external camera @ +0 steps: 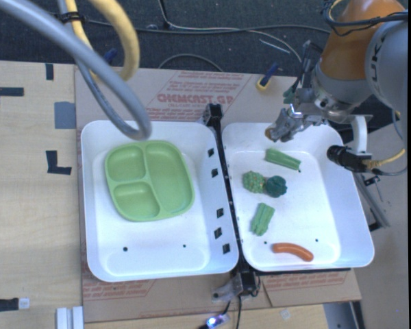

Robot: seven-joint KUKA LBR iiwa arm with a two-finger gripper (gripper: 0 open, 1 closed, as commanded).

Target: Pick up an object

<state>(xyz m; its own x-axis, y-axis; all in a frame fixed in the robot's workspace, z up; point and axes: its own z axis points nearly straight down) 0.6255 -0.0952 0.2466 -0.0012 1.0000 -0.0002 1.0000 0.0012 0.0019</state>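
The right bin (342, 204) holds several toy foods: a green celery-like stick (282, 159), a broccoli piece (264, 183), a green ridged pickle (262, 218) and an orange-red sausage (292, 251). My gripper (282, 130) hangs over the bin's far side, just above and behind the celery stick, apart from it. I see nothing between its fingers.
The left bin (103, 252) carries a green divided plate (149, 179). A grey hose (89, 60) and a yellow hose (116, 19) arc over the far left. A black divider strip (222, 197) runs between the bins. A black fitting (342, 156) juts near the right bin's rim.
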